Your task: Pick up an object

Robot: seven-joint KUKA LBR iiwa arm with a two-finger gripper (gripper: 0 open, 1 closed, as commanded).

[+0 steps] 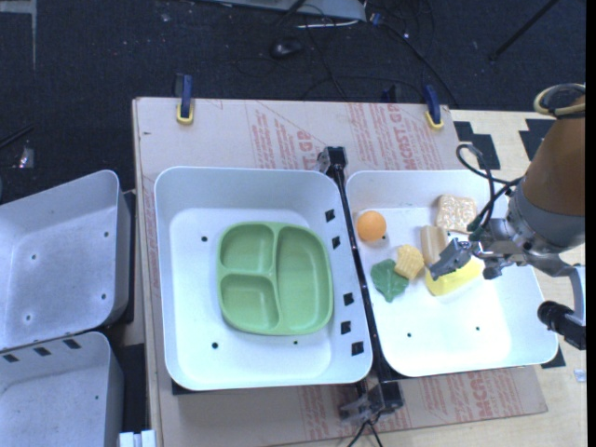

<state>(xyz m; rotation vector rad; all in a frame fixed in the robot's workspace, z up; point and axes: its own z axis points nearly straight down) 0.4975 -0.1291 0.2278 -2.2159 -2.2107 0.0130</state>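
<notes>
While my gripper (453,258) hangs low in the right bin (484,343), its dark fingers (447,261) rest against the yellow block (458,279); whether they clamp it I cannot tell.

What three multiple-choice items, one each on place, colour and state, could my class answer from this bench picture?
1. Where does the green tray lie?
A. left bin
B. right bin
C. on the floor

2. What colour is the ball?
A. blue
B. orange
C. black

3. How does the green tray stand?
A. flipped over
B. on its edge
C. flat, hollows upward

Answers: 1 A, it sits inside the left bin. 2 B, the ball in the right bin is orange. 3 C, its three hollows face the camera.
</notes>
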